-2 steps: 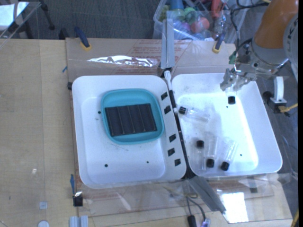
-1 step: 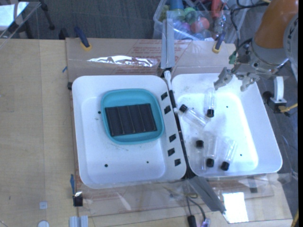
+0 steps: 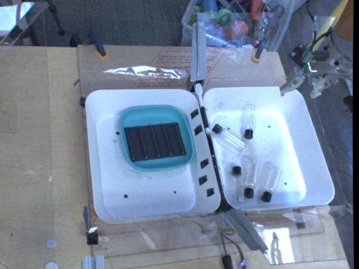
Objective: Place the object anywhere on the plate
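Pick step, not yet done. Metal two-finger gripper point(image 3: 307, 77) up and well to the right of the teal rounded-square plate with a dark ridged insert point(image 3: 157, 114), past the far rim of the shallow white right bin point(image 3: 315, 150). Impossible to tell how wide its grasp stands; nothing seen held. Clear plastic vials with black caps point(image 3: 248, 116) scattered right of the plate, across the divider, well apart from it. Next, probably: drop onto a vial lying free of its neighbours, lift above both rims, cross left. Ample room over the plate.

Plate point(image 3: 156, 116) top clear; vials point(image 3: 248, 122) crowd rt bin point(image 3: 314, 150).
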Controlling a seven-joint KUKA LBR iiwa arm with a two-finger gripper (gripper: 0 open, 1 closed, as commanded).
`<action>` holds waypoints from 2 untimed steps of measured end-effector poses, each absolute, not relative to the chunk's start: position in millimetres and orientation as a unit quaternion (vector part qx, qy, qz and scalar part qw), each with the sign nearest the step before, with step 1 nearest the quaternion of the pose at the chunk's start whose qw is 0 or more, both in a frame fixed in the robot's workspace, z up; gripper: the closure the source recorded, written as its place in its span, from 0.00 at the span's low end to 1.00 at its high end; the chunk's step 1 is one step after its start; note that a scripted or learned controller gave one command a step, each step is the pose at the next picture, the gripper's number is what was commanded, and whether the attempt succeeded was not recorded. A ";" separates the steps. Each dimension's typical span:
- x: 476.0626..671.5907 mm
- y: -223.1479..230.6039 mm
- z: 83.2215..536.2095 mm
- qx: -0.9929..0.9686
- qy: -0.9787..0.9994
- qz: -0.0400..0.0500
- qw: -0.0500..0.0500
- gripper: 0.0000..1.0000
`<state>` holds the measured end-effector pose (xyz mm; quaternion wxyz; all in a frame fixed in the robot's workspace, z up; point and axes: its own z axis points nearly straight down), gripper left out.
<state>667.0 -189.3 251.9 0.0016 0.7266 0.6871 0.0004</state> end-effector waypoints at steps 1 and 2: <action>667.8 -202.0 423.0 0.728 0.686 0.000 0.001 0.00; 668.1 -217.8 435.1 0.757 0.654 0.001 0.002 0.00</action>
